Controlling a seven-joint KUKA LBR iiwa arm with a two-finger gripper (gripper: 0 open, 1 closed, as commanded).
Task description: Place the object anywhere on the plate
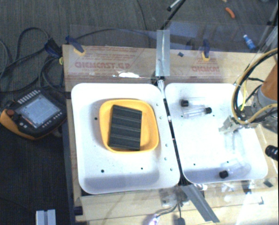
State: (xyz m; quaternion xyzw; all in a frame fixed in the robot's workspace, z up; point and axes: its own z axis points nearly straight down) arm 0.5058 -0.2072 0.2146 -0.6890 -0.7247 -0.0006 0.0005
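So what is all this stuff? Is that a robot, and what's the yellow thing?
Yes! The camera looks down from above on a bench with two white bins. The robot arm reaches in from the right, trailing yellow cables; its gripper hovers over the right bin. I can't tell if its fingers are open. In the left bin sits a yellow plate with a dark ridged block lying on it. The right bin holds small clear tubes with black caps, one near the top and one near the bottom. The grey box left of the bench looks like the robot's controller.
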